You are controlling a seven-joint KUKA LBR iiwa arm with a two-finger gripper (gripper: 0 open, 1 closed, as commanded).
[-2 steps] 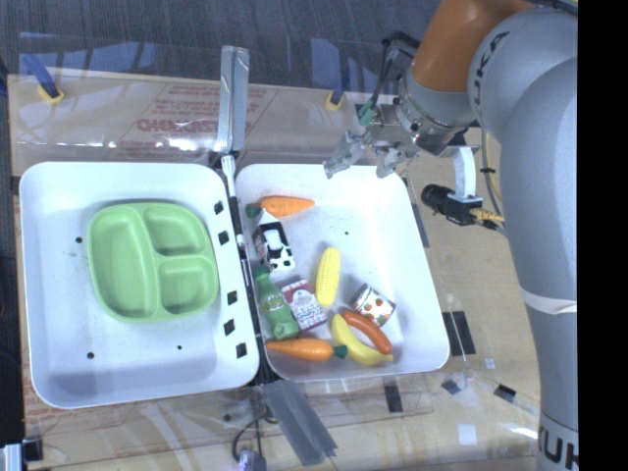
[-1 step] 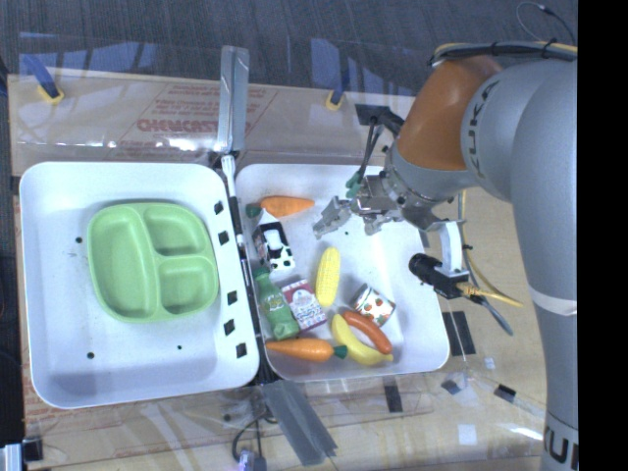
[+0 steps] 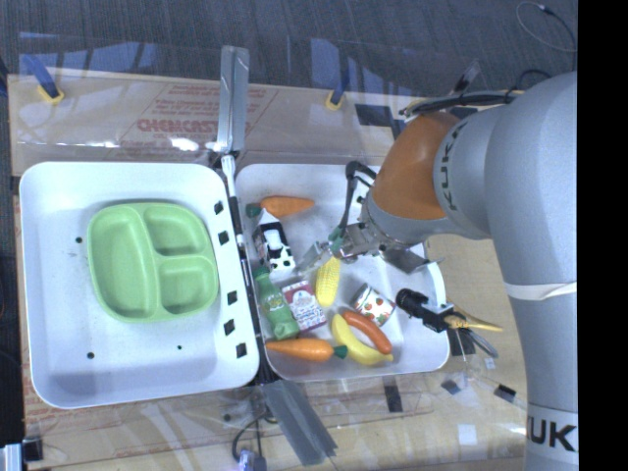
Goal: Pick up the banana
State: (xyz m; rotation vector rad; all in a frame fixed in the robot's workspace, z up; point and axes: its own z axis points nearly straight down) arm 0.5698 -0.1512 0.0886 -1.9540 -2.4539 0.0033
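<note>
The banana (image 3: 357, 346) is seen at the right bin's (image 3: 432, 363) front edge — the claw's (image 3: 345, 243) state cannot be told.

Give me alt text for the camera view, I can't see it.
The grey arm's gripper hovers over the right bin, above a corn cob; the banana lies near the front. The left bin holds a green tray.

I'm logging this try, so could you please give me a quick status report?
Gripper low in right bin, over corn. Banana at near edge, not held. Hot dog lying on it.
</note>
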